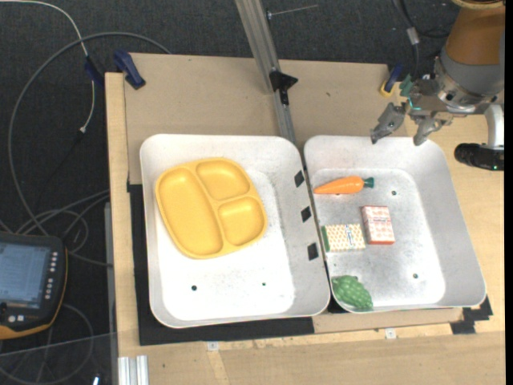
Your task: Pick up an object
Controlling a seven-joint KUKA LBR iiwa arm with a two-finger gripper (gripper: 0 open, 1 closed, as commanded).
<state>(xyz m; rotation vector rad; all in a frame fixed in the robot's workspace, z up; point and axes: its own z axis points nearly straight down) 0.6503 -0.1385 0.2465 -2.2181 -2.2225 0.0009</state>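
Camera view shows the gripper (pixel 403 131) above the far edge of the right bin (pixel 449 215), with its two fingers spread apart and nothing between them. The carrot (pixel 341 185) lies in the far part of this bin, a little nearer and to the left of the gripper, not touching it. Nearer than the carrot, a red box (pixel 377 224) stands just beside a small patterned box (pixel 345 237) on its left. A green object (pixel 352 292) rests at the near left corner of the right bin. In the left bin (pixel 160 287) there is a yellow divided tray (pixel 210 207). Both bins sit side by side on the bench (pixel 200 95).
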